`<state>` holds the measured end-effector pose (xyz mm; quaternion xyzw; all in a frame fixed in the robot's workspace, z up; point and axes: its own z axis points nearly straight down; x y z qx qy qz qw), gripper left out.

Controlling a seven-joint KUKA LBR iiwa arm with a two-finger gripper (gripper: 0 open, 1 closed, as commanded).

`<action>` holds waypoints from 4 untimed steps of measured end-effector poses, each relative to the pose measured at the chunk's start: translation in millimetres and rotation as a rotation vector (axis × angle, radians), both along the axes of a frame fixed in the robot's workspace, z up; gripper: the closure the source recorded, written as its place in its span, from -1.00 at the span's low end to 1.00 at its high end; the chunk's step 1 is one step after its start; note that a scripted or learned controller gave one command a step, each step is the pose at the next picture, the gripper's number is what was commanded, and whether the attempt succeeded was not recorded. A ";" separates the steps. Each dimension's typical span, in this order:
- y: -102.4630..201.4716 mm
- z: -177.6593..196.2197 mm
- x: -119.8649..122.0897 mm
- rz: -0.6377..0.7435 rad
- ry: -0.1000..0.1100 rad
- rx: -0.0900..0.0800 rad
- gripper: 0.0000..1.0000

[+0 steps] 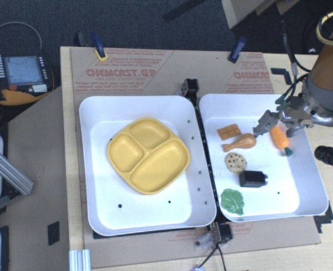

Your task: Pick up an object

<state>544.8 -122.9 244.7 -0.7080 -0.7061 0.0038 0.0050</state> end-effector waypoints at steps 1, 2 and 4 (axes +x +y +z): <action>0.3 6.4 2.3 0.003 -0.012 -0.002 -1.00; 4.1 -38.5 -3.9 0.002 -0.007 0.000 -1.00; 3.7 -157.9 -1.0 0.000 -0.013 0.002 -1.00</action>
